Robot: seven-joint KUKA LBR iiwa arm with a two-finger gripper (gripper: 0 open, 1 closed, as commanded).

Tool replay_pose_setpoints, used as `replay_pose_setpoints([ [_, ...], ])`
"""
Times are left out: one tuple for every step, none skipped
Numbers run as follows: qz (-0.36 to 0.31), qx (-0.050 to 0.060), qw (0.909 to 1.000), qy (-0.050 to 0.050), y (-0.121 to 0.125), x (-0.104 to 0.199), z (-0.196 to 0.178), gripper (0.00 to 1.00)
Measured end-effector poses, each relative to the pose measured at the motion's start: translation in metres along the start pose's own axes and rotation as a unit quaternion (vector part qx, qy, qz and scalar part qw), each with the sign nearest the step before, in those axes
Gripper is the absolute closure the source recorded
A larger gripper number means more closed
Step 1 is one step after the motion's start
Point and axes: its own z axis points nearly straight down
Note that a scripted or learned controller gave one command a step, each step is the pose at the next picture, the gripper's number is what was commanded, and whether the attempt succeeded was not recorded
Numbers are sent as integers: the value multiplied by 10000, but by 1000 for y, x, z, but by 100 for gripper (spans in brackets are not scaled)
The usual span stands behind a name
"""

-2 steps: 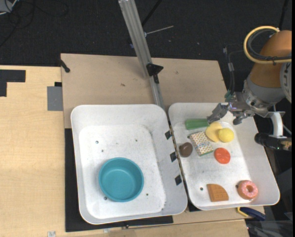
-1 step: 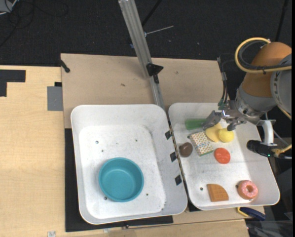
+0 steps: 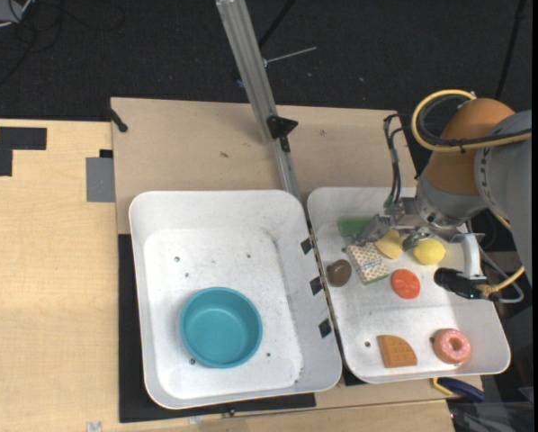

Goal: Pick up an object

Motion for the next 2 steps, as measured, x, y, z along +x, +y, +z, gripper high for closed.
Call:
replay_pose_setpoints([
  [-1,-16,10000,-8,1,0,-12,100],
  [6,-10,10000,-9,3,1,-75,100],
])
